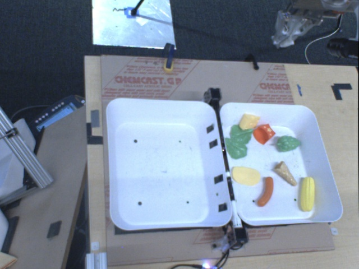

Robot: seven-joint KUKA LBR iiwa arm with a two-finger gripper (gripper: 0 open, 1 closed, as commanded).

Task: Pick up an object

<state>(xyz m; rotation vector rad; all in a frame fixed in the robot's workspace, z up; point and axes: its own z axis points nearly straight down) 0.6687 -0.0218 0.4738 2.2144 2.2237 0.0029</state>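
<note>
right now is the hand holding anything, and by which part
Nothing is held. The hand hangs above the bench's far edge, well away from the toy food lying in the right bin.

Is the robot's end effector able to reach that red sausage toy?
Probably yes. The long red toy sausage lies uncovered near the front of the right white bin, apart from its neighbours, and the end effector hangs high above the bench with nothing between.
</note>
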